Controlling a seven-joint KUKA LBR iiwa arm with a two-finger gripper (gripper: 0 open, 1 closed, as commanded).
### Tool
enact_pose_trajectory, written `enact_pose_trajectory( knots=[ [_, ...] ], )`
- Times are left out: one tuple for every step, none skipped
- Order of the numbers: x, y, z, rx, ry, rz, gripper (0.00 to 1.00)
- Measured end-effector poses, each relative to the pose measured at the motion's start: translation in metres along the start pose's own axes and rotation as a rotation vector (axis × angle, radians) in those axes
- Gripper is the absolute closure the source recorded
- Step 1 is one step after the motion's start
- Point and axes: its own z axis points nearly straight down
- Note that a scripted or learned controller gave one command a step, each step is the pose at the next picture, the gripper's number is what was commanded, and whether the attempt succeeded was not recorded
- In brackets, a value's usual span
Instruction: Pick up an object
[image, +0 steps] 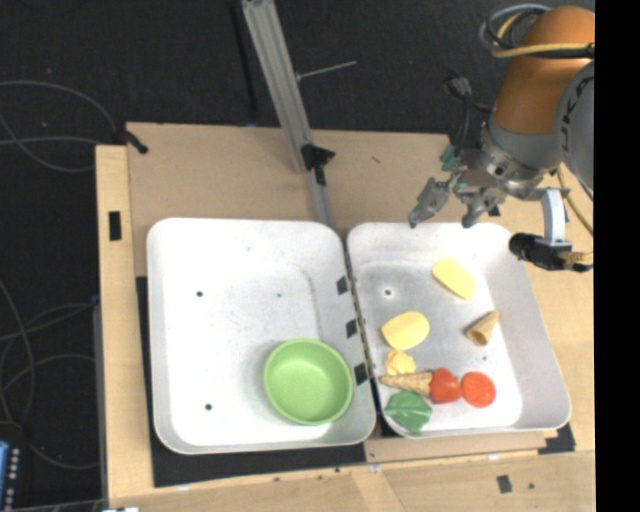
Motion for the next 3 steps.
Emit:
enact_pose_trajectory(
  knots=[
    [0.000,0.000,0.000,0.000,-0.001,0.000,0.00],
    [-0.005,0.003,0.043,0.004,-0.004,0.004,0.00],
    [-0.006,0.007,0.086,0.004,-0.004,0.004,0.00]
  ],
)
